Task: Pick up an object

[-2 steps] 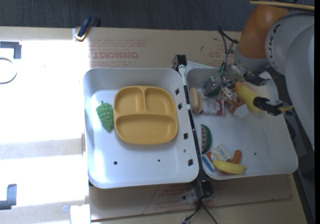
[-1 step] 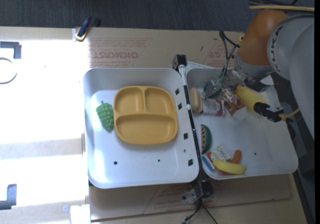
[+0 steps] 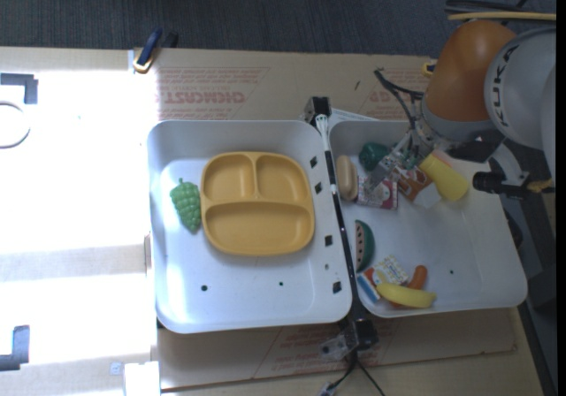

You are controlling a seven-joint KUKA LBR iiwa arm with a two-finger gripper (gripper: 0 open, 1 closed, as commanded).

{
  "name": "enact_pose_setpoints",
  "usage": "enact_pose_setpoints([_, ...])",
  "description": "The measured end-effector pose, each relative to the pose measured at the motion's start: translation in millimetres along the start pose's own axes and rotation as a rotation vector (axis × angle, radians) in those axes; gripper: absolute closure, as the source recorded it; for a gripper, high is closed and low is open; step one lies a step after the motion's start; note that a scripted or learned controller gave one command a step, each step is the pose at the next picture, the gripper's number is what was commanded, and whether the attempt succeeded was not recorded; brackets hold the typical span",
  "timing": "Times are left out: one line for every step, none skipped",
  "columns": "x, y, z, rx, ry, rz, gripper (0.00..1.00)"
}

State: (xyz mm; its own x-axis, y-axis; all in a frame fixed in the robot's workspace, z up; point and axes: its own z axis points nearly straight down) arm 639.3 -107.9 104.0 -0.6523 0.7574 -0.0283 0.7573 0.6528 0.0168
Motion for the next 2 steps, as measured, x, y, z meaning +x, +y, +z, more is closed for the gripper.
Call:
enact_pose_setpoints([16,-6,-1,-0.007,-0.001,0.302,0.00])
enact_pose_setpoints([12,-6,-14,-0.011,-0.011,0.304,1.00])
